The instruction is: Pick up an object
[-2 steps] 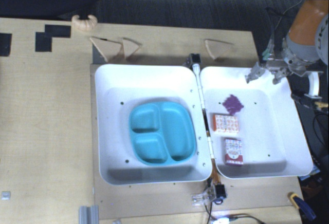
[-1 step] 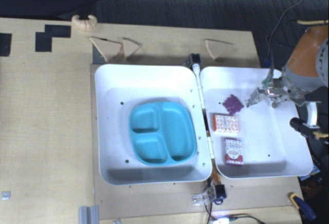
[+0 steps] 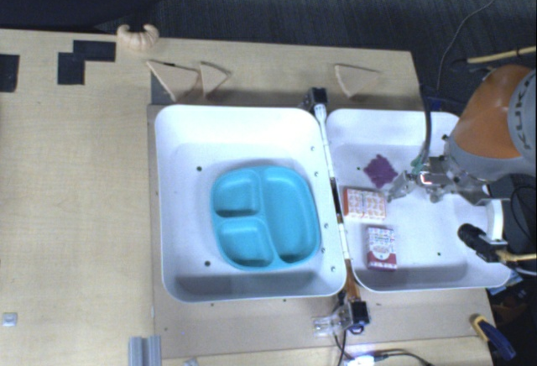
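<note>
Purple object (image 3: 380, 169) lies in the right bin (image 3: 436, 268), just left of the gripper (image 3: 409, 180); whether the gripper is wide or closed, I cannot tell; two small cartons (image 3: 366, 204) (image 3: 382, 247) lie nearby; a blue divided tray (image 3: 265, 216) sits in the left bin (image 3: 180, 188).

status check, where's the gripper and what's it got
Gripper low in the right bin, beside the purple object; grip unconfirmed. Two small cartons lie nearby, untouched. Blue divided tray in left bin, out of the way.
</note>
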Controlling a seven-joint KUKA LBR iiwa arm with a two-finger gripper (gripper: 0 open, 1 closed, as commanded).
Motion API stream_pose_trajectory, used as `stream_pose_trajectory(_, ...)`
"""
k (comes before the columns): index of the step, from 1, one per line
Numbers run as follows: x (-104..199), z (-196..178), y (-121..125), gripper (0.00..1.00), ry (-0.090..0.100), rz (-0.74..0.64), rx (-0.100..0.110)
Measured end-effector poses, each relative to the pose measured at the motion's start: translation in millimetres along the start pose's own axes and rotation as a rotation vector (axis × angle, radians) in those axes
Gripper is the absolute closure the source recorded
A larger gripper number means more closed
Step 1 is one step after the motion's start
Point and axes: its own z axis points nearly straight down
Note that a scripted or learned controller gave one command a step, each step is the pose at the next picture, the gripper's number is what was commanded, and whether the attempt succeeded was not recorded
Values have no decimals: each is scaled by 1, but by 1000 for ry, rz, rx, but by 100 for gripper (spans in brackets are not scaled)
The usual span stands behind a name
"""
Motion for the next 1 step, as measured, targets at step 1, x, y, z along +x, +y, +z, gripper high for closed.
stream_pose_trajectory(1,11,11,-69,0,-3,2,-8)
